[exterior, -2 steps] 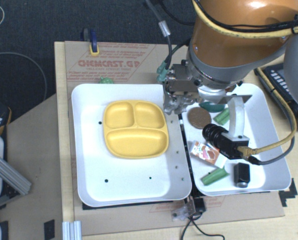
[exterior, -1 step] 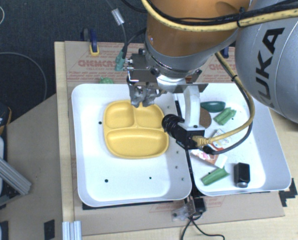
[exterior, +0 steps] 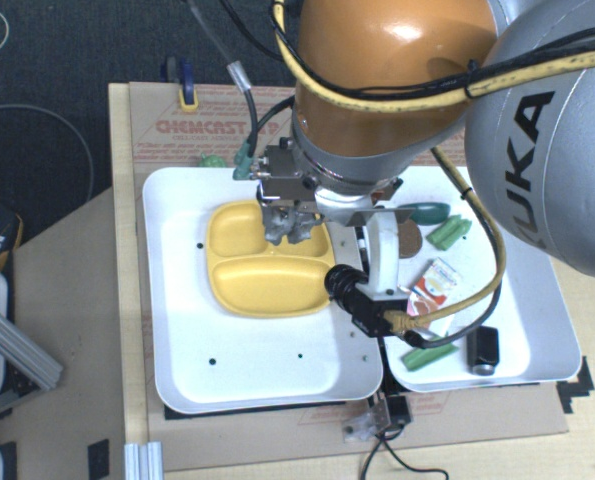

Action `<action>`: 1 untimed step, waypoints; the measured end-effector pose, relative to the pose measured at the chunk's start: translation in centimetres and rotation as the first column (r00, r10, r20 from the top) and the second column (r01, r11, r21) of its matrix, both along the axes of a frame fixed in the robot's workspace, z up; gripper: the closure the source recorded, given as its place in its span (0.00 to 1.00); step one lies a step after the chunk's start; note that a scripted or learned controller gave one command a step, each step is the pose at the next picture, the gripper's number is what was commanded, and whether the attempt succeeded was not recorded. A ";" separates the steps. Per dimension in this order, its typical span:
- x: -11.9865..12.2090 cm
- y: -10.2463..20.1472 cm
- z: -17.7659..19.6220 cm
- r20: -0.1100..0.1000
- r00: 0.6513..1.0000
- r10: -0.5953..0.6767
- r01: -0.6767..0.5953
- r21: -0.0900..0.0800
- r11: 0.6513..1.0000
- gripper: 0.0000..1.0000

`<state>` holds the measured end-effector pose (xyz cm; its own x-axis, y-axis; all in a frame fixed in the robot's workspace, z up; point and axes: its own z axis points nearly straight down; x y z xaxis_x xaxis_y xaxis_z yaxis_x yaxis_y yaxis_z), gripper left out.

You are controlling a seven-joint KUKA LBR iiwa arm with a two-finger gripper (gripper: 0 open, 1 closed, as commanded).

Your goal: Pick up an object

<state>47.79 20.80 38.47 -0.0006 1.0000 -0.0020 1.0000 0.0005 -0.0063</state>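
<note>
My claw hung over the yellow two-compartment plastic dish near the far edge of the left white bin, gripping nothing, its spread unclear, and I judged the dish light, stiff, slippery, best pinched at its rim.

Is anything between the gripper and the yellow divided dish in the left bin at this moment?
Nothing visible. The gripper hangs directly over the yellow dish, near the back compartment's right edge beside the divider ridge. The dish lies alone in the left bin; the green pieces and the other small items lie in the right bin.
</note>
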 end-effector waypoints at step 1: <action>0.1 -7.4 -7.2 -0.003 1.000 -0.008 0.008 -0.003 1.000 1.00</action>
<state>47.85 13.42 31.31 0.0078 1.0000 -0.0053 0.9999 -0.0078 -0.0094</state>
